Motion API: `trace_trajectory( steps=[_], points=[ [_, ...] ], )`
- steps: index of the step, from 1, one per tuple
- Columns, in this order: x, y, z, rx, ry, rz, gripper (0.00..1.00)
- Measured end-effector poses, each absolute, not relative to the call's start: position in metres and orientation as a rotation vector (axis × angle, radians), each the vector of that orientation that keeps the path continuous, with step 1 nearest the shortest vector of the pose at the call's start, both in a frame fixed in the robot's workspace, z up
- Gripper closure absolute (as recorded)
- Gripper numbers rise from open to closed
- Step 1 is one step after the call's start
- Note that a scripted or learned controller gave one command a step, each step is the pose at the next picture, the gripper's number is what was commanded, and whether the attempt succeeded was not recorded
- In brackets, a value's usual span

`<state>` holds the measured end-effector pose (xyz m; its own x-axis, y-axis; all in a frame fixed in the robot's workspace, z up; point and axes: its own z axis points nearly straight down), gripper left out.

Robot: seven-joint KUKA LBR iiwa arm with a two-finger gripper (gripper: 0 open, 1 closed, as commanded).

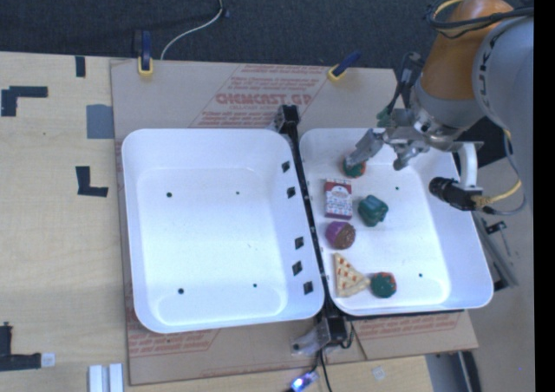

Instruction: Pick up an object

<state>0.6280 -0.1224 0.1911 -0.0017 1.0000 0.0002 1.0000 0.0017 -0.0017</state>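
Note:
My gripper [383, 156] hangs over the back of the right bin [451, 286], open, with its fingers spread wide and nothing between them. Its left fingertip [362, 153] sits right above a small green and red object [354, 167] near the bin's back left corner. Further forward lie a red and white box [338, 199], a dark green lump [373, 210], a maroon round piece [340, 233], a pizza-slice toy [348, 277] and a green and red piece [382, 284].
The left bin [208, 217] stands beside the right one, with a black divider strip [298, 208] between them. Both rest on a cardboard sheet [251, 95]. A black cable plug [449, 191] juts over the right bin's right side.

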Motion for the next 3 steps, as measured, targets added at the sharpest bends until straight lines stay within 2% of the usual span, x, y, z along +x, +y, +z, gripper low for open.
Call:
trace_trajectory(
  steps=[1, 2, 3],
  points=[
    [0.572, -0.048, 0.245, -2.211, -2.228, -0.003, 0.0],
    [0.549, -0.127, 0.306, -2.232, -2.219, 0.0, 0.0],
    [0.51, -0.036, 0.422, -2.214, -2.239, -0.017, 0.0]
  ],
)
